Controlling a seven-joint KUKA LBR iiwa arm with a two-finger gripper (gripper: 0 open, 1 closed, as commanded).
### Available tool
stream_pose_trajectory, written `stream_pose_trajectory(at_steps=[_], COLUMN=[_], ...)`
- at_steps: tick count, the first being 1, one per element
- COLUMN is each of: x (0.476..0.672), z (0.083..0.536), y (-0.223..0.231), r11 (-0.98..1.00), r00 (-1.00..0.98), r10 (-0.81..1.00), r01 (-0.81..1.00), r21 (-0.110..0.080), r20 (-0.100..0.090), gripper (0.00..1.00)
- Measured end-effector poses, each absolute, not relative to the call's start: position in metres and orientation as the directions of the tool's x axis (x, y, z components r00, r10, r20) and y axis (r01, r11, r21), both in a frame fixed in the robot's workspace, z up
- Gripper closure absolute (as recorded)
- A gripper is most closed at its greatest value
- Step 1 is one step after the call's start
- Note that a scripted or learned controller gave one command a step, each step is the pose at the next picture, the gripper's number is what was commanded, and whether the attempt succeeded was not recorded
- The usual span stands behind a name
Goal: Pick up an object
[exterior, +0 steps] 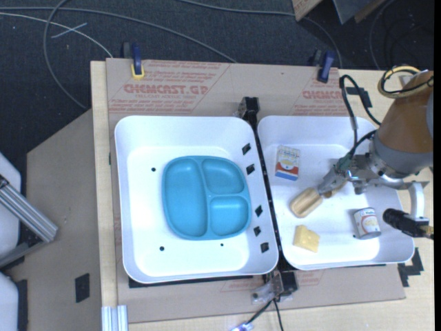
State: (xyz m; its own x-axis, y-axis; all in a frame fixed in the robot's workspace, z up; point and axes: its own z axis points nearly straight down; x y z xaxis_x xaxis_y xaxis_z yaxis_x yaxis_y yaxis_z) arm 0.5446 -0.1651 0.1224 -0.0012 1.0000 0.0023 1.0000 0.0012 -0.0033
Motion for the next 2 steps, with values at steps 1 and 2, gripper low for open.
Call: stream_pose_trajectory(at_steps=[1,2], x=[0.547,0.55], z=[0.088,0.102], y=[-0.166,-0.165], r11=[-0.002,0.0], r00=[0.002,0.0], r10=[1.0,1.0], r01=[1.0,1.0], r21=[0.006,0.013], r20=[0.0,0.002], gripper=[0.0,1.0])
